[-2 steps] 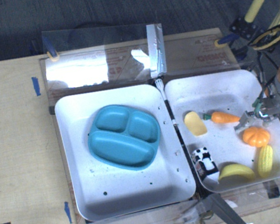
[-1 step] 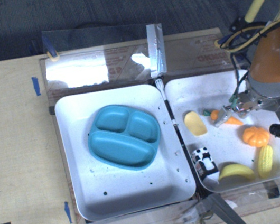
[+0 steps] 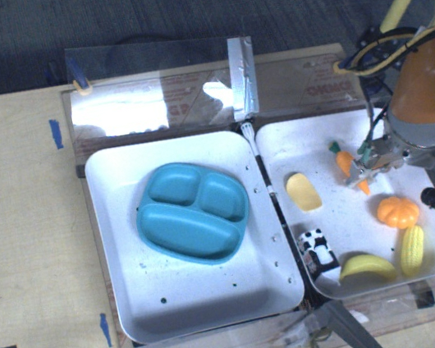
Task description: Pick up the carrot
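Here, blue plate (image 3: 193,210) in left bin (image 3: 123,252), gripper (image 3: 366,164) at carrot (image 3: 348,165), grip unclear

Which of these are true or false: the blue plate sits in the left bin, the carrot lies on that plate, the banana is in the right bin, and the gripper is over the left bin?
1. The blue divided plate sits in the left bin. True.
2. The carrot lies on that plate. False: it lies in the right bin.
3. The banana is in the right bin. True.
4. The gripper is over the left bin. False: it is over the right bin, beside the carrot.
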Controlling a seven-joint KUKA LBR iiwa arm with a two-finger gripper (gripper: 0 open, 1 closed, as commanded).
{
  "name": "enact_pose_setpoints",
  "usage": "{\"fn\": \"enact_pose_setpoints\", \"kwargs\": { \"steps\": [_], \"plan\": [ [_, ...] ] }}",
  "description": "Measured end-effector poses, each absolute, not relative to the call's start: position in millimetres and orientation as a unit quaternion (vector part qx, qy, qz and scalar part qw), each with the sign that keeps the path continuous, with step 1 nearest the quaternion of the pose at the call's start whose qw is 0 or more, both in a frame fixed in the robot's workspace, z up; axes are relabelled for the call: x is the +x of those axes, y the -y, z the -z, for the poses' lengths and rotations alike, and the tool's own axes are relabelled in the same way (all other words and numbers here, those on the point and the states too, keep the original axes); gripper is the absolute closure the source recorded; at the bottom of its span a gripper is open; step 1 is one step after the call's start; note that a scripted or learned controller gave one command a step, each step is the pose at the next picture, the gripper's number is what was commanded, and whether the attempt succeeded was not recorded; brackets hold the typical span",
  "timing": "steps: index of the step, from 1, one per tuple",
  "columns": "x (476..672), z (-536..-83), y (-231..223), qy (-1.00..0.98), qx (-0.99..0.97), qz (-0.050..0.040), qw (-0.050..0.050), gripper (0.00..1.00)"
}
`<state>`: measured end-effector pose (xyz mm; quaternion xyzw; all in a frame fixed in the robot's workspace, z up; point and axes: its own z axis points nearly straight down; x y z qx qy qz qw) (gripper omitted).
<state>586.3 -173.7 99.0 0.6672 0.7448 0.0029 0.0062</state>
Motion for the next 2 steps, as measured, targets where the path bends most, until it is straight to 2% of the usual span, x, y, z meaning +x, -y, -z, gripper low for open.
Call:
{"fn": "enact_pose_setpoints", "kwargs": {
  "steps": [1,2],
  "plan": [
    [606.5,-196.8,79.4,-0.767,0.641,-0.0037,0.003,1.0],
    [614.6,-219.9,82.8,-0.823,0.569,-0.0009,0.003,1.0]
  ]
}}
